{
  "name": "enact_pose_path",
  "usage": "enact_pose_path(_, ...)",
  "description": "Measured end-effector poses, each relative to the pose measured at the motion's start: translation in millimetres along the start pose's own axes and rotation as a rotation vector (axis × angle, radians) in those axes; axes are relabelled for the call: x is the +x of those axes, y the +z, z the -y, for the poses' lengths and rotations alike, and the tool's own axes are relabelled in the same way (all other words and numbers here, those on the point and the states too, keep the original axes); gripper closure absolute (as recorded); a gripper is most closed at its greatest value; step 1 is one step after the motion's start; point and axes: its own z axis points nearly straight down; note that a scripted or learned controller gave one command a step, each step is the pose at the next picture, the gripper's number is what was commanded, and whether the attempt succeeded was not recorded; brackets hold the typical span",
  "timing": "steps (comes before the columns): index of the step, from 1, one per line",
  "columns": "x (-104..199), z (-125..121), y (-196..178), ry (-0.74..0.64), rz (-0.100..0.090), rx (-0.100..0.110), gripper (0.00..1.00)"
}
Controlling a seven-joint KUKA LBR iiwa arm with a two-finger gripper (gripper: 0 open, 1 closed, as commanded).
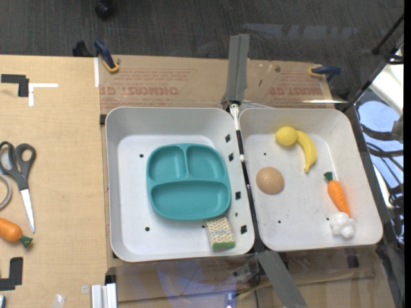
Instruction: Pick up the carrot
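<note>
An orange carrot (338,196) with a green top lies in the right white bin (292,220), near that bin's right wall, its green end pointing to the back. A small white lumpy object (342,225) sits just in front of its tip. A second orange carrot (9,230) lies on the wooden bench at the far left edge.
The right bin also holds a yellow banana (307,150) and a brown egg-shaped item (270,180). In the left bin (128,140) lie a teal divided plate (189,181) and a speckled sponge (221,233). Scissors (19,172) lie on the bench at left.
</note>
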Motion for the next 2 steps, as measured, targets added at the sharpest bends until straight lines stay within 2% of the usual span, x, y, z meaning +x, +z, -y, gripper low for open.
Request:
enact_pose_path(1, -2.2, -0.3, -9.4, 0.0, 0.005, 0.001, 1.0)
enact_pose_path(2, 29.6, 23.8, 95.3, -0.368, -0.015, -0.006, 1.0)
